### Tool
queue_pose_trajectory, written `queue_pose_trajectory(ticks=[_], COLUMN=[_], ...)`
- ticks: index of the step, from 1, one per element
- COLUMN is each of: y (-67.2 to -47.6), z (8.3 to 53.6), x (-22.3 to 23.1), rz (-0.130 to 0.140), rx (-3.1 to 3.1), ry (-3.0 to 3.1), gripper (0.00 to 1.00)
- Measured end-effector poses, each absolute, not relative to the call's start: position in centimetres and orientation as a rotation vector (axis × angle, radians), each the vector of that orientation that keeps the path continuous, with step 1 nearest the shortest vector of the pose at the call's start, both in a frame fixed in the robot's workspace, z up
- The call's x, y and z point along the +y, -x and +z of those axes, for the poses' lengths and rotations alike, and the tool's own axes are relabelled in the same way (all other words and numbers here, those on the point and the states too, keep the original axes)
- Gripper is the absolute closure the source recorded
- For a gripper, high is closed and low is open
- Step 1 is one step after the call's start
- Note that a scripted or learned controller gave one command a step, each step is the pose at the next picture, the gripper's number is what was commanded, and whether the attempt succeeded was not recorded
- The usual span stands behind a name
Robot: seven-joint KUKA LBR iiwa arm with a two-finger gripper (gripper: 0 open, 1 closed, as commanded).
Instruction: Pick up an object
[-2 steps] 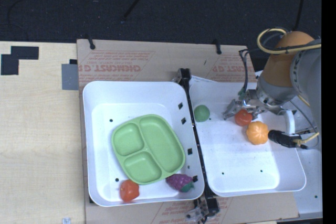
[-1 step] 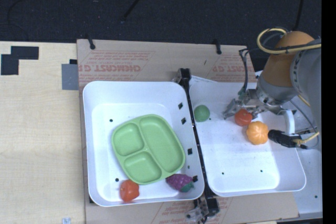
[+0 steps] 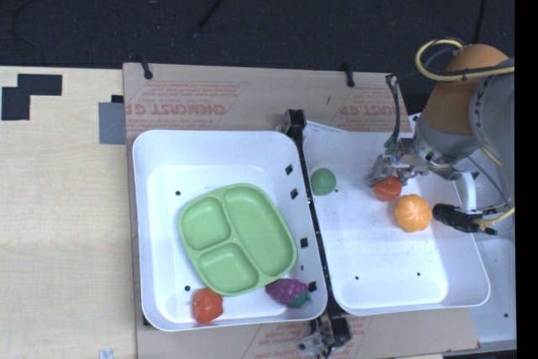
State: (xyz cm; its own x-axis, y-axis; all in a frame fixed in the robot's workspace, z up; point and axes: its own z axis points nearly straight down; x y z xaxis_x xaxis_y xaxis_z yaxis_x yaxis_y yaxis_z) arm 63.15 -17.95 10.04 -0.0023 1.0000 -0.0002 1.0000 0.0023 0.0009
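My gripper point(image 3: 387, 174) is low in the right bin point(image 3: 395, 290), near its far right side. It sits directly over a small red tomato-like object point(image 3: 387, 189), whose top it hides. An orange fruit point(image 3: 413, 213) lies just to the right and nearer the front, close to the tomato. A small green ball point(image 3: 323, 180) rests by the divider at the right bin's left edge, well away from the gripper.
The left bin point(image 3: 160, 181) holds a green divided plate point(image 3: 237, 238), a red fruit point(image 3: 207, 304) and a purple grape bunch point(image 3: 287, 292) at its front edge. The grey arm with its orange band point(image 3: 471, 88) reaches in from the right.
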Motion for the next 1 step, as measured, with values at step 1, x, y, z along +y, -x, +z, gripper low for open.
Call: queue_pose_trajectory(ticks=[1], y=[-62.31], z=[15.66], x=[-17.59], rz=[0.001], rx=[2.221], ry=[-2.221], gripper=[1.0])
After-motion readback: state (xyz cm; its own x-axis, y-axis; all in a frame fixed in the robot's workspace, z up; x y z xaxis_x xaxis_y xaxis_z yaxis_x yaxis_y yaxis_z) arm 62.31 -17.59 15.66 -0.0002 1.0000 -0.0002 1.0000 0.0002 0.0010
